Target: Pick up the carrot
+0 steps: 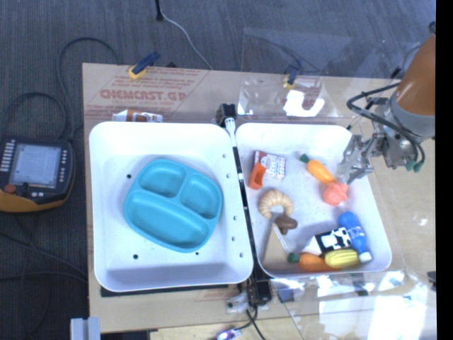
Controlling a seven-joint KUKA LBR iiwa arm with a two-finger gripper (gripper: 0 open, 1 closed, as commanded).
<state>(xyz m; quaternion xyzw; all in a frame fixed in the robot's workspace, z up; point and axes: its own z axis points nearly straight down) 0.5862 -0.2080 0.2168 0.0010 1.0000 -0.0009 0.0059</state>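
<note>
1. The carrot [318,168] lies in the right bin [249,211], in its upper right part, orange with a green tip pointing up-left; it is tilted, running down to the right; nothing grips it.
2. Just below it, at its lower end, sits a pink round toy [335,193]; whether the two touch cannot be told.
3. The gripper [356,163] hangs just right of the carrot, over the bin's right side; its fingers stand parted, with nothing between them; the grey arm [414,91] with its orange band comes in from the right.
4. Left of the carrot lies a small red and white packet [266,167]; below that a tan croissant-like piece [274,202] and a brown mushroom-like toy [286,224].
5. Along the bin's lower right lie a blue bottle [354,232], a yellow piece [341,258] and a second orange carrot-like toy [310,261].
6. The left bin [106,190] holds a blue divided plate [173,202].
</note>
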